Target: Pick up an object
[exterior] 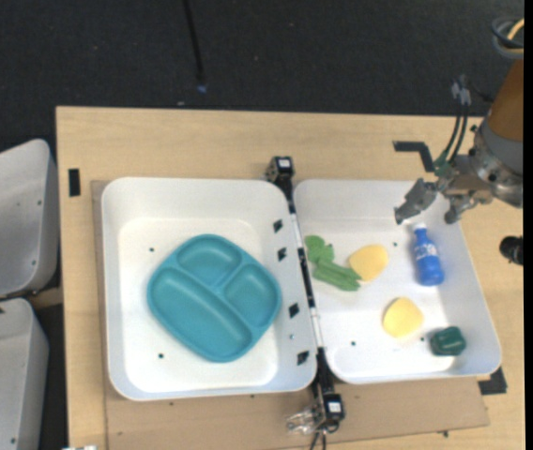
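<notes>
Objects for me to pick up all sit in the right bin (342,354), which is white and shallow. A blue bottle (426,256) lies near the right side of that bin, with its white cap pointing to the far side. A yellow lump (370,262) sits to the left of the bottle, close to the middle of the bin. Right beside that lump, touching it or almost touching it, is a green leafy thing (330,264), and it reaches over toward the wall between the two bins. A second yellow lump (403,318) sits nearer to the front. A small dark green thing (447,341) rests in the near right corner, just beside that second lump.

My pincer (431,202) hangs over the far right part of the right bin, just above the cap end of the blue bottle. Its two fingers (410,202) are spread wide, one to the left and one to the right, and nothing is between them.

The left bin (126,345) has a big teal plate (213,295) in it. The plate has three parts and lies flat in the middle of the bin.

Both bins rest side by side on the light wood tabletop (173,139).
</notes>
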Robot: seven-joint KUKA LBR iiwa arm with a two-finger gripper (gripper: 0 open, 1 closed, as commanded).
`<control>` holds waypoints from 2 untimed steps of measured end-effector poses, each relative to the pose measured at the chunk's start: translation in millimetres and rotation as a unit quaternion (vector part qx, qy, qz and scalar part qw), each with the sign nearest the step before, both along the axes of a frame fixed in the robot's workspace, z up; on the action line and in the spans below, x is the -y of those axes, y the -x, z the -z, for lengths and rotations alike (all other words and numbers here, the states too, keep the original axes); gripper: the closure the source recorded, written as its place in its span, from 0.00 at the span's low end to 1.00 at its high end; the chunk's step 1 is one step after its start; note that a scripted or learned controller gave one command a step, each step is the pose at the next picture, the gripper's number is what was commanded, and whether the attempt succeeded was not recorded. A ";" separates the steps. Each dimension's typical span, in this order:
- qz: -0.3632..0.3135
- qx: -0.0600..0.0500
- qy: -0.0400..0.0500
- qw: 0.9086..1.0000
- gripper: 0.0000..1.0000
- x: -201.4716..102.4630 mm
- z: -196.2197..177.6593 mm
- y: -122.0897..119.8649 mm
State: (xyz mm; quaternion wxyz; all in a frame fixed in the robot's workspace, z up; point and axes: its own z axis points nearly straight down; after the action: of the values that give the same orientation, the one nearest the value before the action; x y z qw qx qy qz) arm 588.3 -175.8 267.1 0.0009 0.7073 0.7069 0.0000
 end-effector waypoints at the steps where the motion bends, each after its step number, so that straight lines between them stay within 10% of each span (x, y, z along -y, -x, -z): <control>1: 0.001 -0.002 0.000 1.000 0.00 11.7 55.0 1.6; 2: 0.001 -0.002 0.000 1.000 0.00 16.0 97.9 0.0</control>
State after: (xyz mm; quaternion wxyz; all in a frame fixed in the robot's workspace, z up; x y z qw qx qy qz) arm 588.3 -191.8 169.2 -0.0002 0.7082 0.7060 -0.0015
